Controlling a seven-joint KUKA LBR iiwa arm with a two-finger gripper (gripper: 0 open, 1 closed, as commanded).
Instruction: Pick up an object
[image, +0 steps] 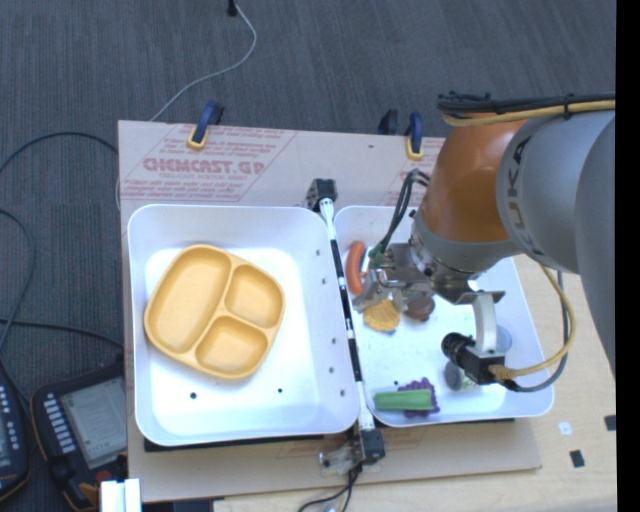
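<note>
The grey arm (520, 190) is reaching in over the right bin (530, 400), its claw (385, 285) hanging low near that bin's left wall. Whether the claw is apart or together is impossible to tell here. An orange sausage-shaped toy (355, 266) is lying just left of the claw, a tan piece (382, 317) is lying just below it, and a brown lump (418, 308) is sitting beside that. A green and purple toy (407, 398) is resting near the bin's front edge. A yellow divided plate (215, 310) is sitting in the left bin (160, 420) on the desk (200, 165).
</note>
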